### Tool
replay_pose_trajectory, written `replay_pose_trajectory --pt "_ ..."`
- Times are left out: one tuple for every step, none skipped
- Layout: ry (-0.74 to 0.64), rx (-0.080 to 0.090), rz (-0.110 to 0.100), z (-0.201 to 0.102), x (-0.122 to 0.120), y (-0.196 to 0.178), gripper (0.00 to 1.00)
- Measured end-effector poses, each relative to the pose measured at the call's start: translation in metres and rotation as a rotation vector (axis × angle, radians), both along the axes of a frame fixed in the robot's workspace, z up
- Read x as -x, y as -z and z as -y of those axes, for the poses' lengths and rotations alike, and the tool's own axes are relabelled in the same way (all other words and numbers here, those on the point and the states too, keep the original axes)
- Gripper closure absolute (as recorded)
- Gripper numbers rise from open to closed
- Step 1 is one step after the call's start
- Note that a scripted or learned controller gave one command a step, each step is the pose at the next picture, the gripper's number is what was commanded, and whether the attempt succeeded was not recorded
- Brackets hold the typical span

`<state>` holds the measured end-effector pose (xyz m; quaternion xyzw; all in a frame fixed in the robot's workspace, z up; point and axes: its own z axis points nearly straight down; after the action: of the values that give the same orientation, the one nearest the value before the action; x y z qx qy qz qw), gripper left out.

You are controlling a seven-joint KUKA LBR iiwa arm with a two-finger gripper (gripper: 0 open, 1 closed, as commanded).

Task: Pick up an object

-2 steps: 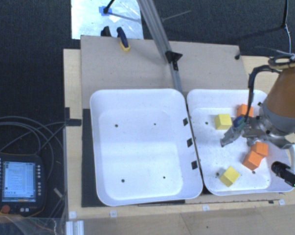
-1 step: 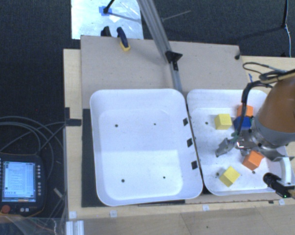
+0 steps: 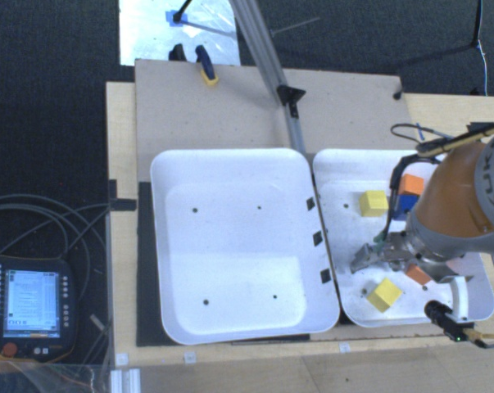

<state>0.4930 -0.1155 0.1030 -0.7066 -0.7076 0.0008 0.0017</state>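
Nothing lifted yet; the gripper (image 3: 369, 257) sits low in the right bin (image 3: 333, 219), lower right of frame, above a yellow block (image 3: 385, 295); its jaw state I cannot tell

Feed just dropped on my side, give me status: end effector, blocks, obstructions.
End effector low in the right white bin, nothing seen between fingers. Yellow cube-shaped blocks at and, both loose. Orange block beside the arm.
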Motion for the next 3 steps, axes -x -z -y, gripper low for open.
replay_pose_trajectory --pt "-0.002 0.002 0.007 0.001 -0.002 -0.014 1.0" --pt "-0.004 0.002 0.01 -0.004 -0.001 -0.058 1.0" --pt "-0.005 0.003 0.013 -0.009 -0.01 -0.117 1.0"
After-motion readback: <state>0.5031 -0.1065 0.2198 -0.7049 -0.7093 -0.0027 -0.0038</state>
